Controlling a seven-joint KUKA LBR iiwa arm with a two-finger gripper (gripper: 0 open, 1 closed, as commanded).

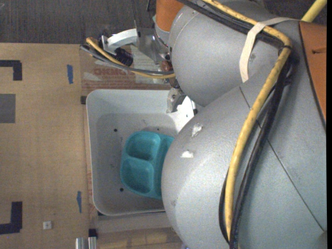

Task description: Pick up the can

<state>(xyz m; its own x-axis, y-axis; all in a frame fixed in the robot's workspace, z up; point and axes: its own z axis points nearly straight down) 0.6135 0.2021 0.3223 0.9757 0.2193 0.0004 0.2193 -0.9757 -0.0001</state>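
My grey arm (233,139) covers most of the right side of the camera view and hides much of the white bin (101,139). Part of the gripper assembly (174,100) shows at the bin's far rim, below the orange band (168,9) at the wrist. A teal two-compartment tray (142,162) lies on the bin floor, its right edge under the arm. No can shows among the uncovered parts of the bin.
A cardboard panel with red print (111,74) lies beyond the bin's far rim. Yellow and black cables (249,113) run along the arm. A tan bench surface (41,139) with black and blue tape marks stretches to the left.
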